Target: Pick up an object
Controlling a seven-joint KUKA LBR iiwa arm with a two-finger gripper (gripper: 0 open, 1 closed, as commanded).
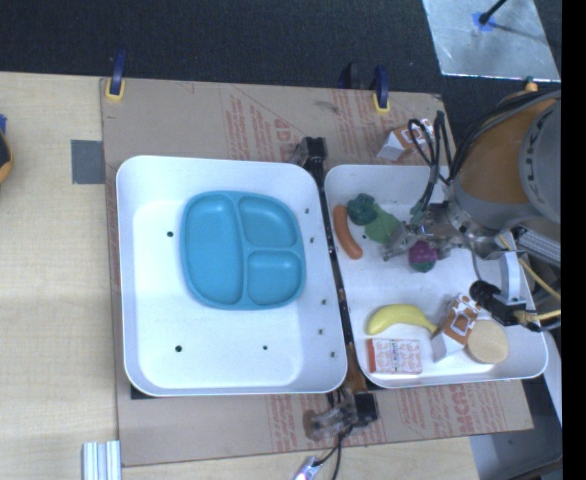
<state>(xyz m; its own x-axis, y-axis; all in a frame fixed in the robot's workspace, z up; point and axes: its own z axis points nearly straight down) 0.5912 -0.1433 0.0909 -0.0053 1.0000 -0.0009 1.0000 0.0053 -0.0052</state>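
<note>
grey arm point(539, 173) w/ orange band

You see a blue divided plate point(243, 249) sitting in the left bin point(138, 268), toward its far edge. Cardboard point(223, 118) underlies both bins, clamped point(116, 78) at its far corners.

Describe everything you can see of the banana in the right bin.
The banana is a small yellow curved piece, smooth and glossy like plastic toy food. It lies flat on the floor of the right bin, toward the near edge, its arch bowed upward in the view and its ends pointing down. Just below it sits a white packet with red print, close or touching; I cannot tell which. Nothing is gripping it.
</note>
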